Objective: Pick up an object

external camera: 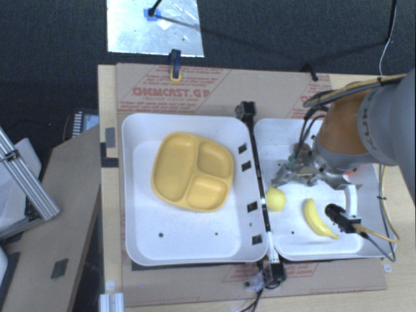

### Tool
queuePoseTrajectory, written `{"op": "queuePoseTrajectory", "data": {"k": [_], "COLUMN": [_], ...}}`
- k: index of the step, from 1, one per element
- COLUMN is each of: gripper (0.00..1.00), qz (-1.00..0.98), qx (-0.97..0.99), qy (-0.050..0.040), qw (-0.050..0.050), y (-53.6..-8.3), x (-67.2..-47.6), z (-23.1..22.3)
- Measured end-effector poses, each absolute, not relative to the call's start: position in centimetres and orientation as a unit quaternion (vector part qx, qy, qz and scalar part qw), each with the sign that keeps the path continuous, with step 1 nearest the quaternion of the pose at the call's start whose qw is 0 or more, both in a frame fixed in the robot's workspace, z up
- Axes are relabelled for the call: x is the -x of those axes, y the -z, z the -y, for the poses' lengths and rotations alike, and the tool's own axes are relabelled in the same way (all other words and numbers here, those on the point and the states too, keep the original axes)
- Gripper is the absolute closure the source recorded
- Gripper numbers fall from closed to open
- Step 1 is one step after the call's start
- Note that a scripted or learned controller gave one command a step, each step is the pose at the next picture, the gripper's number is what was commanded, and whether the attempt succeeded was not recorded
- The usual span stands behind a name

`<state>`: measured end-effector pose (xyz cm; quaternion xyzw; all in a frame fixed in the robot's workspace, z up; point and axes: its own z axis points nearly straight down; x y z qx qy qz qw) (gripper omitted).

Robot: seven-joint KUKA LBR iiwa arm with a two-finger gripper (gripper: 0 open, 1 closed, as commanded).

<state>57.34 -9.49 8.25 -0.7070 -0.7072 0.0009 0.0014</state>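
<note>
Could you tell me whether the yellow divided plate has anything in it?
Empty: the yellow divided plate in the left bin shows three bare compartments.

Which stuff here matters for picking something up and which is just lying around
For the job: banana, yellow ball, right bin, pincer.
Lying about: yellow divided plate, left bin, metal sheet, yellow clamp.

The grey arm (383, 119) reaches in from the right edge, its thick body bending down toward the left. An orange band (341, 130) wraps it just above the wrist. Dark cables loop over its far side. The gripper (296, 171) points left and low, its metal end a blur of small parts, too unclear to read.
</note>
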Motion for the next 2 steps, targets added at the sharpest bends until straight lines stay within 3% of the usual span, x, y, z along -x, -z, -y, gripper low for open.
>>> {"op": "queuePoseTrajectory", "data": {"k": [1,2], "gripper": [1.00,1.00], "qz": [0.707,0.709], "qx": [0.707,0.706], "qy": [0.0003,0.0024], "qw": [-0.001,-0.003], "y": [-9.6,-16.0], "x": [-57.5,-58.1], "z": [9.6,9.5]}}
